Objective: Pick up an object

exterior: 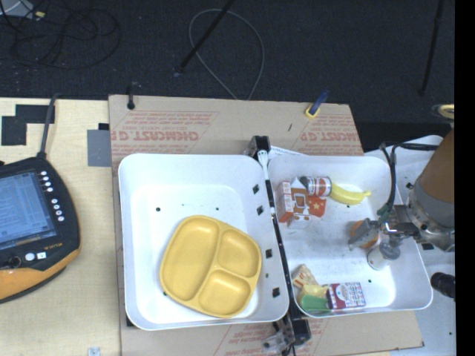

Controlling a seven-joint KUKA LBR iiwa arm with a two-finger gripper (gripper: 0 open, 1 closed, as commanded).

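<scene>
Right bin [415, 291] crammed with loose stuff for grabbing: banana [350, 193], red carton [298, 202], packets at the near edge. Gripper [369, 233] hanging low mid-bin, just below the banana, touching nothing clearly. Jaws too blurry, can't tell. Yellow tray [210, 265] alone in left bin.

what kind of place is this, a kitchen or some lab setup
Most likely a robotics lab bench: two white bins on cardboard, a teach pendant at the left, and loose cables on the dark floor.
</scene>
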